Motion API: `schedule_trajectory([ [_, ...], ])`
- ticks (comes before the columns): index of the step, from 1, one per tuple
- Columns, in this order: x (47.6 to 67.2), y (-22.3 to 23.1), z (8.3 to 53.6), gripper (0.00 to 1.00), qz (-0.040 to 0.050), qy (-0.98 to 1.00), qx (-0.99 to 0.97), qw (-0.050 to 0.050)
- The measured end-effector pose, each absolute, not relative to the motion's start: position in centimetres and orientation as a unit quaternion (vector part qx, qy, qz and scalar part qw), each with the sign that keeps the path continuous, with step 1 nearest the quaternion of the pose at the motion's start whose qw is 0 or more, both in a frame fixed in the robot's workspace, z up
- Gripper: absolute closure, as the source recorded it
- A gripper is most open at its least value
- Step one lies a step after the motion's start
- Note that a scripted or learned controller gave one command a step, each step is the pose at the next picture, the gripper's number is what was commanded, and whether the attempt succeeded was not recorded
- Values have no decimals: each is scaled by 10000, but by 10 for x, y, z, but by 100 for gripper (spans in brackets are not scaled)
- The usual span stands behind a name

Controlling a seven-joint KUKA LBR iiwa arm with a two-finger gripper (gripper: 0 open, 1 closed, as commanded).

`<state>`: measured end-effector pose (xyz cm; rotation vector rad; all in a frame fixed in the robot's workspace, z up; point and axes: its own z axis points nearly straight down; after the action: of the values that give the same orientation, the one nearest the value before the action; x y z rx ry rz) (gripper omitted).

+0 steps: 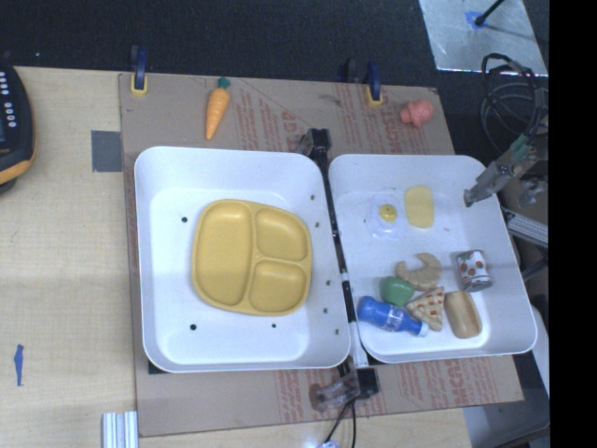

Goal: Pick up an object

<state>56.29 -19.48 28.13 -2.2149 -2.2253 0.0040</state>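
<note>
Right now you've got the gripper (478,192) at the right bin's (359,250) right edge, above the rim; can't tell its grip state, nothing visibly held. Your pick candidates sit in that bin: yellow block (420,206), fried egg (386,214), can (473,269), bread roll (463,313), blue bottle (390,315). Left bin (159,250) holds a yellow divided plate (251,255).

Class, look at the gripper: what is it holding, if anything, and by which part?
Nothing. The gripper sits at the right bin's right rim, apart from the toys.
</note>
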Motion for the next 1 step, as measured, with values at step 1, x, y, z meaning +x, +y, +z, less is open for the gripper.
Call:
schedule_trajectory([
  [1,555,-175,176,0,34,-7091,-7050,55],
])
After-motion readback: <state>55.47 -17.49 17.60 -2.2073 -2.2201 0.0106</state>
